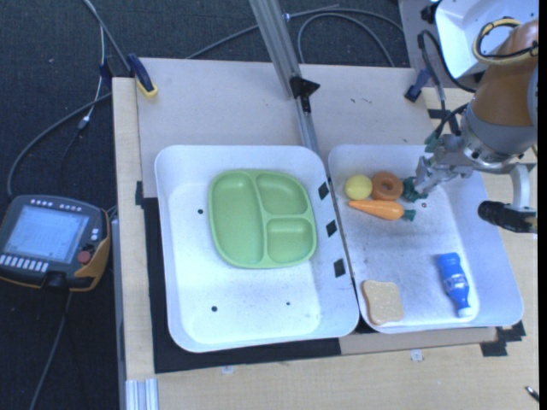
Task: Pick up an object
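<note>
The right bin (491, 254) holds a yellow lemon-like fruit (359, 186), a brown doughnut (387, 184), an orange carrot (378, 210), a blue bottle (454, 284) and a slice of bread (382, 301). My gripper (420, 188) reaches in from the right and hangs low over the bin's far part. It is just right of the doughnut and beside the carrot's green end. I see nothing held in it.
In the left bin (184, 314) lies a green divided plate (262, 218). A metal pole (282, 32) slants over the back of the bench. A teach pendant (51, 242) sits off the bench to the left, with cables on the floor.
</note>
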`<action>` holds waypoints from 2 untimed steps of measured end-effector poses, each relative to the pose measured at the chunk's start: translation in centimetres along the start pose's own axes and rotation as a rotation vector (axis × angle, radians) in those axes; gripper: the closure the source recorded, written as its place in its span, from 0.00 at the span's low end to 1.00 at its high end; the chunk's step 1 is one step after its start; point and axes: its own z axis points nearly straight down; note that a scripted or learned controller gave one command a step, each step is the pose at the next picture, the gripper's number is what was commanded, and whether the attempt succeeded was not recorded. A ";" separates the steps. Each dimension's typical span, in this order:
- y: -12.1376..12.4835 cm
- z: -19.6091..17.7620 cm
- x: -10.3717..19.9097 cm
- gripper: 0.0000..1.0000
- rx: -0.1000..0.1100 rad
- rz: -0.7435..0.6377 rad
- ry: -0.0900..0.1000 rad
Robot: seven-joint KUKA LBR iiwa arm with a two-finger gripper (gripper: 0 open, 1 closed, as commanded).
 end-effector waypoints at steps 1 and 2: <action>0.5 -4.5 0.2 1.00 0.000 -0.001 0.000; 0.7 -9.9 0.2 1.00 -0.002 -0.001 -0.001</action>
